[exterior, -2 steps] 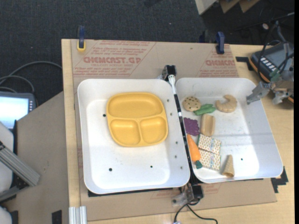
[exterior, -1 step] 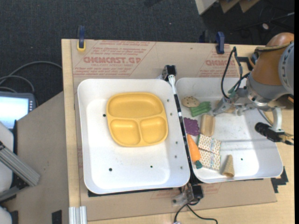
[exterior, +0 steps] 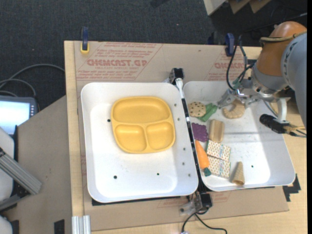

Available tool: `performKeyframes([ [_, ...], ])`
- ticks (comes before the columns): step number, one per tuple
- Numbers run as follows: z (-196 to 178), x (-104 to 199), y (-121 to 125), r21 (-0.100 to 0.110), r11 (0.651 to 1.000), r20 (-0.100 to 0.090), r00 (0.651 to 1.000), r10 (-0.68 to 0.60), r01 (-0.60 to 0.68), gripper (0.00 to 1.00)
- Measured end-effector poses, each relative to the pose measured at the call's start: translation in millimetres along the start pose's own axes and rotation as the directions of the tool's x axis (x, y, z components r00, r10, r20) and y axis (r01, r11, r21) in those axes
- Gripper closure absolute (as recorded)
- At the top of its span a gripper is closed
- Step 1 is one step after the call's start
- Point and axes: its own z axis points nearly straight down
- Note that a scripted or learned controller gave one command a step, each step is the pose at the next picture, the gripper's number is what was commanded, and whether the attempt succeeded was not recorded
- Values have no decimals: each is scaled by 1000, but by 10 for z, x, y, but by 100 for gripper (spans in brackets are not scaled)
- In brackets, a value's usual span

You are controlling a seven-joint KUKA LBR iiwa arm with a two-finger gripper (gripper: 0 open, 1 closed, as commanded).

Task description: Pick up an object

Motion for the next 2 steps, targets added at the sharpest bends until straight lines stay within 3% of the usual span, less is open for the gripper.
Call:
performKeyframes([
  [1, -7, 2, -357, 9, 1000, -3, 1000, 4, -4, 0],
  [2, -11, 431, -850, 8, 1000, -4, 1000, 3, -3, 0],
])
